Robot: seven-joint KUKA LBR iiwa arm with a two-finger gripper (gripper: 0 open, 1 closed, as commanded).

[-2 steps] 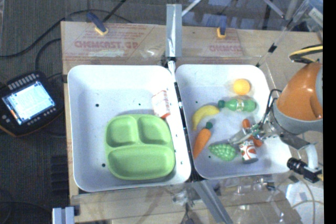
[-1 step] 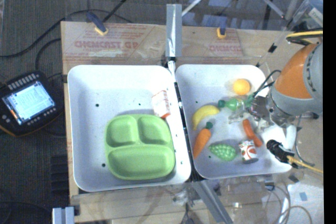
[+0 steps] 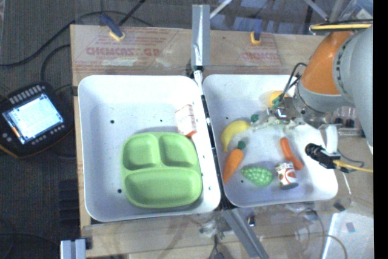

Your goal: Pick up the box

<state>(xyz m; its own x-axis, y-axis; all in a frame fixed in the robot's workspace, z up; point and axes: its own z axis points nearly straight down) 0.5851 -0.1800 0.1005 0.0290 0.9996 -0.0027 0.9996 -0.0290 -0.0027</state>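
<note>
The small white and orange cardboard box (image 3: 186,120) leans on the left bin's (image 3: 97,130) right wall, mid-frame. It looks light and stiff; grab its long sides. The gripper (image 3: 276,113) hangs over the right bin (image 3: 324,191), and I can't tell its state.

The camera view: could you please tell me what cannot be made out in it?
- Gripper: too small and cluttered among cables to tell its finger state.
- Box: print on it is too small to read.
- Yellow item in the right bin: partly hidden by the arm.
- Arm: cut off by the right edge.
</note>
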